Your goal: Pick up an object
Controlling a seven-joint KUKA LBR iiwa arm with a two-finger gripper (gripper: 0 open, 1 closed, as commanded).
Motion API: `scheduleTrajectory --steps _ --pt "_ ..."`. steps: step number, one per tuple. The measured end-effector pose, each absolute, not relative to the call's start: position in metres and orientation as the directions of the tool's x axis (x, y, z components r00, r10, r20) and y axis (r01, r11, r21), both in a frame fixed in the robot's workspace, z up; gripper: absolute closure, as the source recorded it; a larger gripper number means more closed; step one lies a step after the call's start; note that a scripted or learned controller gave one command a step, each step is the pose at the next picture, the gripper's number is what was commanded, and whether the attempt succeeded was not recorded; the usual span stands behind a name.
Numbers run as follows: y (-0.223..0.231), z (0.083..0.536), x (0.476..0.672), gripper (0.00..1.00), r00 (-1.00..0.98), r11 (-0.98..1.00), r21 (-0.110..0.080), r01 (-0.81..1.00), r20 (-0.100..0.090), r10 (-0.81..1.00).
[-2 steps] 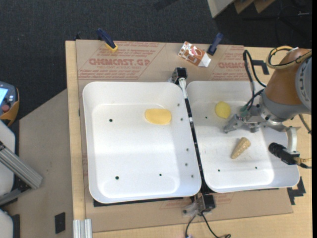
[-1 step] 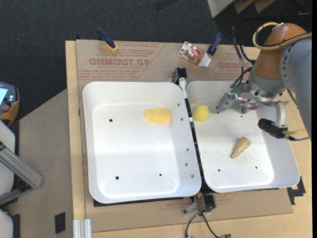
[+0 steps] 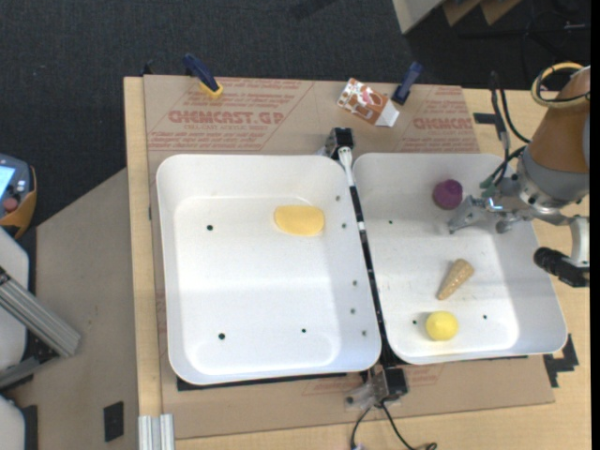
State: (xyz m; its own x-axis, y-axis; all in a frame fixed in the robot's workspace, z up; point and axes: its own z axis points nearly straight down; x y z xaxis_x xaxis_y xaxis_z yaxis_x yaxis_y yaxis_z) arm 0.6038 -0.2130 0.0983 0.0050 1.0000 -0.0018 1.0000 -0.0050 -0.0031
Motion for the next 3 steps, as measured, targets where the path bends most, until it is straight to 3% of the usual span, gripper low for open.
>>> scheduleTrajectory --steps 1,2,3 --pt "-0.175 0.084 0.634 0.00 -0.004 0.004 0.003 1.000 -0.002 1.000" --pt "-0.220 0.086 0.667 0.00 0.000 0.000 -0.013 1.000 0.018 1.000" --pt "-0.192 0.085 0.667 0.00 -0.003 0.003 -0.002 1.000 0.001 1.000"
